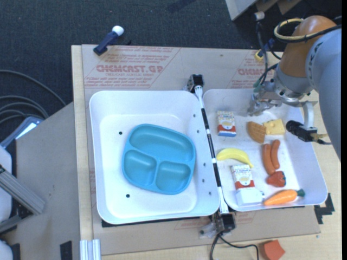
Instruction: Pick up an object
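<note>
Gripper [260, 105] low at right bin's [317, 169] back edge, near bread [257, 131]. Finger state unclear, cannot tell. Nothing lifted yet; grasp pending.

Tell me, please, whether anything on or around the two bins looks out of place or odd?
Mostly tidy. One oddity: an orange block lies outside the right bin, at the bench's front edge, while the other food items, such as the carrot, sit inside.

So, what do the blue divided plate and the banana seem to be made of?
Blue plate: probably moulded plastic, smooth with a soft sheen; one even colour and rounded compartment ridges. Banana: likely a plastic toy, since its yellow is uniform and unblemished, though the view is too coarse to be sure.
</note>
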Controlling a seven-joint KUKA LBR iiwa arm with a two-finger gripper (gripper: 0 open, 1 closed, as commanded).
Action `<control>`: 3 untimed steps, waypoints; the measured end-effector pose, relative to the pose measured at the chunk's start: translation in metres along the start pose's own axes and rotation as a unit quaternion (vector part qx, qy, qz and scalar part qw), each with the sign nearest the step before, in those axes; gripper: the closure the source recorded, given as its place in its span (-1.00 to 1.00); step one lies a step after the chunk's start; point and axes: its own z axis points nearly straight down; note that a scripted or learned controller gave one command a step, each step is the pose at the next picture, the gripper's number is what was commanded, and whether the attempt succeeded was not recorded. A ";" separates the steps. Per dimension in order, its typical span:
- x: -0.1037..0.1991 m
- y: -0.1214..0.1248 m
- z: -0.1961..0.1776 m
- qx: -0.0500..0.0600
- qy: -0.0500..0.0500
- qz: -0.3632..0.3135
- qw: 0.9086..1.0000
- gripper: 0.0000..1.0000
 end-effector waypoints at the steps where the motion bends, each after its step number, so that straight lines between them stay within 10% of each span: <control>1: 0.000 0.000 0.000 0.000 0.000 0.000 1.000 -1.00; 2: 0.014 -0.136 0.011 0.002 0.002 0.002 1.000 -1.00; 3: 0.015 -0.135 0.001 0.001 0.002 0.002 1.000 1.00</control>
